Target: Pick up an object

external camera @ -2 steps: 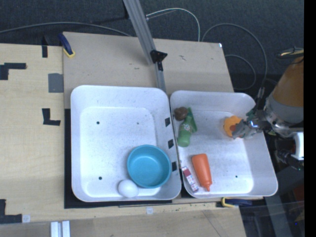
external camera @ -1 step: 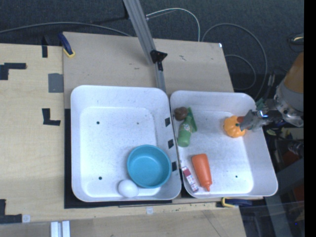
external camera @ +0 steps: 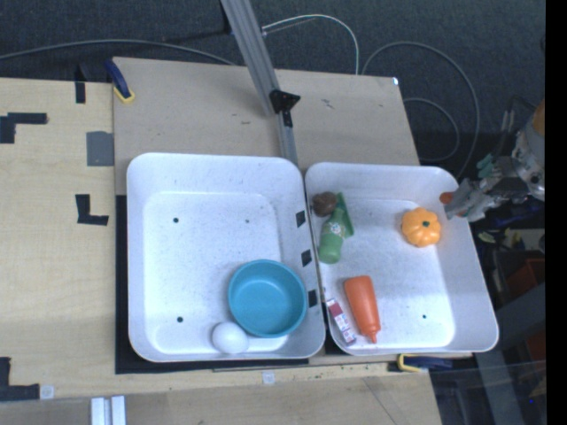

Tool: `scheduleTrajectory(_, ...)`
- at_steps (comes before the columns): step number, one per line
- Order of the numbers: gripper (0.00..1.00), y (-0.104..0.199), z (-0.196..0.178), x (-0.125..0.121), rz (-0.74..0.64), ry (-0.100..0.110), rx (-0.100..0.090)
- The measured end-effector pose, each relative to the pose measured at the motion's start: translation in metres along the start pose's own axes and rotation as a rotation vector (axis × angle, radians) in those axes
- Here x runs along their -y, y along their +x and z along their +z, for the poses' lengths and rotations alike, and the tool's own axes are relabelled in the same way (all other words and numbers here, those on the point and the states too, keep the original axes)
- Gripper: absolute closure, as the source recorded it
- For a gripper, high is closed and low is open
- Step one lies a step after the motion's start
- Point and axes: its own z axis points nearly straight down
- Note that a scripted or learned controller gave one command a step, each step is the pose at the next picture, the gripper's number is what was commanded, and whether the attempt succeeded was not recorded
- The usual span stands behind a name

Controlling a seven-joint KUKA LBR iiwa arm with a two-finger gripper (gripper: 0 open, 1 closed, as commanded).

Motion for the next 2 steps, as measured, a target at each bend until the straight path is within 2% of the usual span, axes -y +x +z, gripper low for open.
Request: scheduleTrajectory(2, 1.0, 0.096, 0.016, -0.009, -0.004, 0.007, -0.003)
